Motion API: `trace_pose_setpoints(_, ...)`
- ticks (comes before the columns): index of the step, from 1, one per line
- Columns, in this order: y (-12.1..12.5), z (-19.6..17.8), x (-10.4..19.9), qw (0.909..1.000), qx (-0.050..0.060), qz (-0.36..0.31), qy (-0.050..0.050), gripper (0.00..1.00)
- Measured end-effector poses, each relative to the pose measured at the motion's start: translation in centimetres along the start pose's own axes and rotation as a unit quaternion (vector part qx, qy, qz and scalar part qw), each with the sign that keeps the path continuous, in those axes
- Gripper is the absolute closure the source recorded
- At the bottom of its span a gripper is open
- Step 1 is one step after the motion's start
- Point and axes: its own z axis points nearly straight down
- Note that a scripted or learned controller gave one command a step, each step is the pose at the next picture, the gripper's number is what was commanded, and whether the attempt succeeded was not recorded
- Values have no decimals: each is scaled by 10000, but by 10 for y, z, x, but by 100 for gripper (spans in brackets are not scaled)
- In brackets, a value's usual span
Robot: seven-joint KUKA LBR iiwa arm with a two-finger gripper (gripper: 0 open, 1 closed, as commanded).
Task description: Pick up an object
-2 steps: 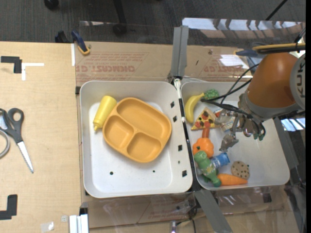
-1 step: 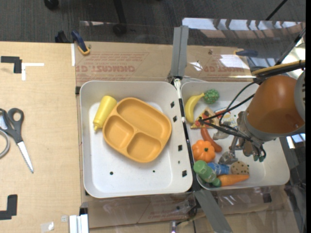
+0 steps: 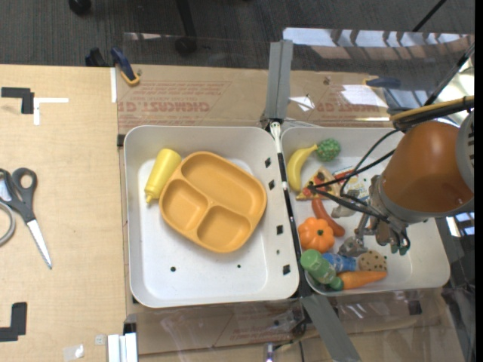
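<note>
Right bin (image 3: 430, 277) crowded under my arm: banana (image 3: 299, 164), pumpkin (image 3: 316, 234), carrot (image 3: 362, 279), cookie (image 3: 371, 262) packed close, little passage between. Left bin (image 3: 204, 289): yellow tray (image 3: 213, 200) and bottle (image 3: 161, 173) fill the upper part; near floor open. Divider wall (image 3: 281, 202) between bins.

The arm (image 3: 426, 168) reaches in from the right, above the right bin (image 3: 434, 274). Its orange band bulges wide over that bin's right half, with the grey wrist below it pointing down and toward the bin's middle. Black cables loop out from the wrist to the left. The gripper (image 3: 377, 238) hangs low over the bin's lower middle, its metal parts small and blurred.
</note>
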Motion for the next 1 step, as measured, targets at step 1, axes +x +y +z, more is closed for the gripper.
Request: trace_pose_setpoints(1, -5, 1, 1, 9986, -23, 533, 33, 0)
